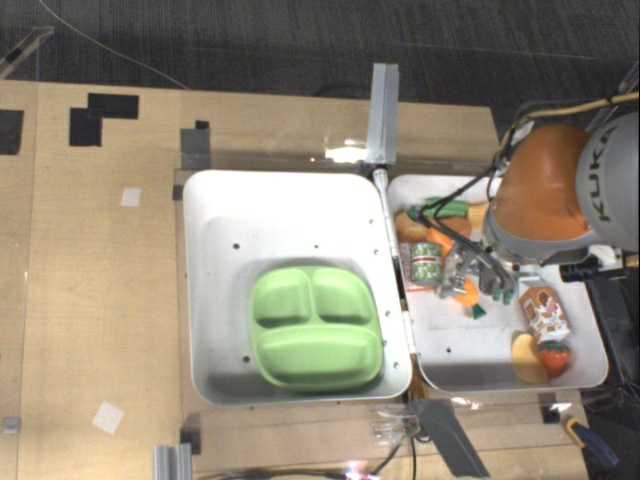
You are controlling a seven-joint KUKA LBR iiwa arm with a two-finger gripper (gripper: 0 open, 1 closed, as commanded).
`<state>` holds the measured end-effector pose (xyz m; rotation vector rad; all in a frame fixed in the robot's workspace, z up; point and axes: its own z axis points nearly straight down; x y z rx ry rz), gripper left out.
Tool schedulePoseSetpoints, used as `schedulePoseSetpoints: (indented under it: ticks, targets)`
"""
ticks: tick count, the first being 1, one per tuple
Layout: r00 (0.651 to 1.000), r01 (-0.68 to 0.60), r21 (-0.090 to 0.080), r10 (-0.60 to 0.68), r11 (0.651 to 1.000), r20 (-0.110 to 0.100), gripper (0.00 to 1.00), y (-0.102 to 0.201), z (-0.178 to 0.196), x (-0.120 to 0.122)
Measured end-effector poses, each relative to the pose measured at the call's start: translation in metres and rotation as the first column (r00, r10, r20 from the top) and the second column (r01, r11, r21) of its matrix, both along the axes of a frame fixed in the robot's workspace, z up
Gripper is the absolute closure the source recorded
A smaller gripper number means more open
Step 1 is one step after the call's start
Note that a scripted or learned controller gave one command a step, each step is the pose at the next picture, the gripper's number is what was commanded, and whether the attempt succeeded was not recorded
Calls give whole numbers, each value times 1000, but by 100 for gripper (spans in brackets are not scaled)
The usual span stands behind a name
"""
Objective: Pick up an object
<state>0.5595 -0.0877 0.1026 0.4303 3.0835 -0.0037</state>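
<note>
Under me is a pale wooden bench point(90, 298) with a few black patches and small light squares on its top, and beyond its far edge runs dark, ribbed floor point(250, 18) with a thin cable lying across it. Two shallow white bins sit side by side on the bench, parted by a narrow rail that leads up to a grey metal post point(382, 113). The left bin point(215, 238) carries a green divided tray point(316, 326), resting toward its near side. I reach in from the right over the right bin point(590, 353), my orange band point(542, 183) bulking above the wrist, with the letters "KU" legible on my grey casing just beside it. My gripper point(470, 273) hangs low over the clutter at the middle of that bin; I cannot tell how my jaws stand, since the wrist and the objects blur together there. Just left of it stands a small can with a green label point(425, 263), its print too small to read. An orange carrot-like piece point(440, 238) lies near the far wall, and a printed packet point(544, 313), a strawberry point(556, 358) and a yellow piece point(527, 353) sit toward the near right corner.
</note>
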Motion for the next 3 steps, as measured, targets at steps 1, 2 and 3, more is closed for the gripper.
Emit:
schedulePoseSetpoints:
  ticks: [1, 2, 3]
  targets:
    - [980, 197, 9, -197, 980, -15, 100, 45, 85, -35]
    - [985, 175, 9, -174, 985, -17, 100, 58, 128, 9]
    - [989, 147, 11, -147, 989, -19, 100, 138, 130, 55]
